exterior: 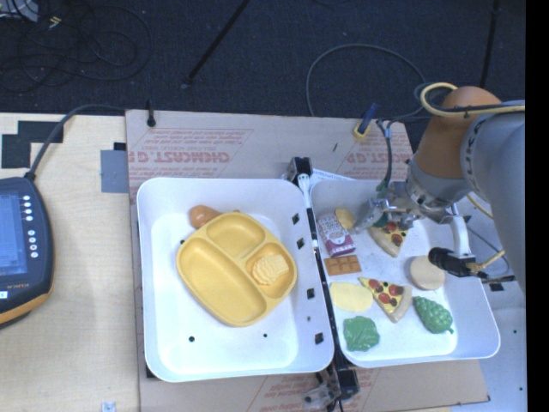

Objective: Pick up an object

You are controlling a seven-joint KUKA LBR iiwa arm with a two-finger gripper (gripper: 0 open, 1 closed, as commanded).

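Grey arm (480,157) over right bin (480,337); fingers (383,213) beside pizza slice (390,237), state impossible to tell. Second pizza (386,294), broccoli (360,333) nearer. Yellow tray (214,273) in left bin (163,333).

You're looking down from one fixed camera above the bench (86,144), tilted at a slant, far enough back to take in both white bins: the left bin (163,316) and the right bin (480,333) side by side. The arm (480,153) comes in from your right edge.
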